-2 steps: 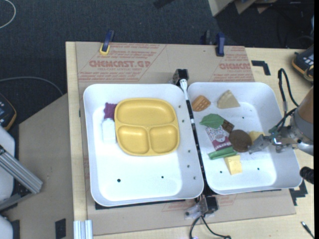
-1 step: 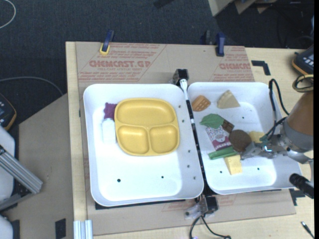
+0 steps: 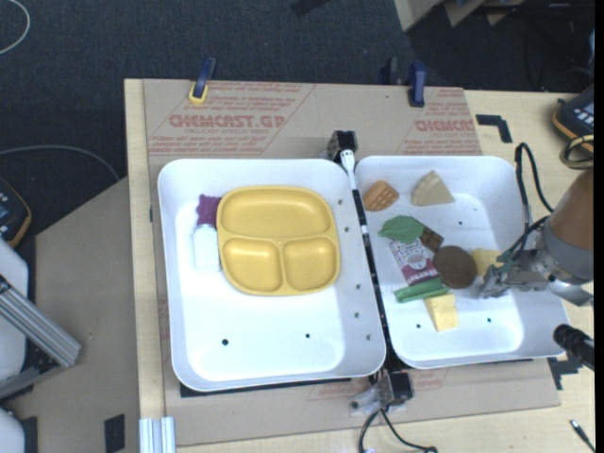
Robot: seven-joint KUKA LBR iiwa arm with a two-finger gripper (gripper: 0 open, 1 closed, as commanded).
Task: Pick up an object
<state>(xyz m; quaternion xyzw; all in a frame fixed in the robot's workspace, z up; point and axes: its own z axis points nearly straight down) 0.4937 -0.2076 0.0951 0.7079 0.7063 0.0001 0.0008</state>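
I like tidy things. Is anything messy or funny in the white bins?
Mostly the right bin: its small items sit jumbled and overlapping by the gripper. In the left bin, the yellow tray partly covers a purple thing.

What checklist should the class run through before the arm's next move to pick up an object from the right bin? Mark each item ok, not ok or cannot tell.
1. Gripper is over the right bin: ok.
2. An object lies close by: brown round object just to its left: ok.
3. Nothing between the fingers yet: cannot tell.
4. Target stands free of neighbours: not ok; it touches the red-and-white packet.
5. Yellow block lies unobstructed: ok.
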